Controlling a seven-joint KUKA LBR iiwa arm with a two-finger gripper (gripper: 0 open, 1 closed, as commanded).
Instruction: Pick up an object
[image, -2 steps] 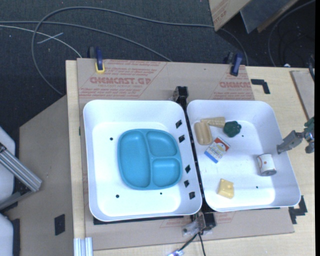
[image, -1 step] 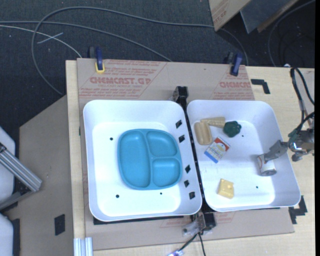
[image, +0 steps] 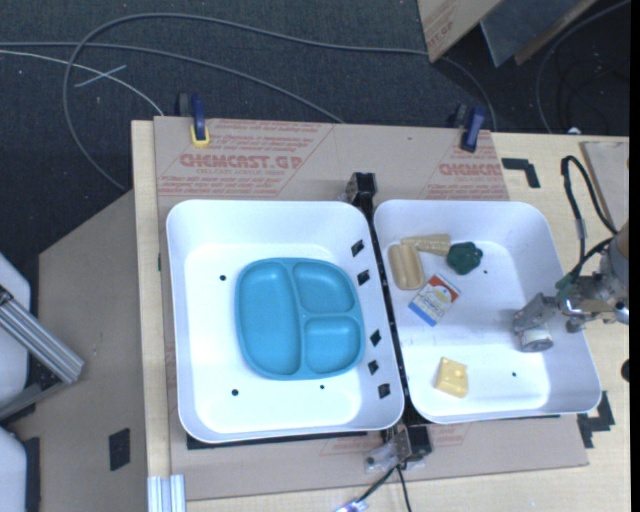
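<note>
The right bin (image: 520, 225) holds a tan wooden block (image: 404, 266) with a tan stick (image: 428, 244) behind it. Beside them is a dark green lump (image: 463, 257). A small red, white and blue packet (image: 434, 299) lies near the bin's middle, and a yellow block (image: 451, 377) sits toward the front. My gripper (image: 533, 328) hangs low over the right side of this bin, well apart from all of these. The nearest things are the packet and the yellow block, both to its left. I see nothing in it.
The left bin (image: 195, 300) carries a blue divided plate (image: 299, 317). A black divider with clips (image: 372, 300) runs between the bins. Dark cables (image: 578, 200) hang by the arm at the right edge. Blue clamps (image: 199, 118) hold the cardboard base at the back.
</note>
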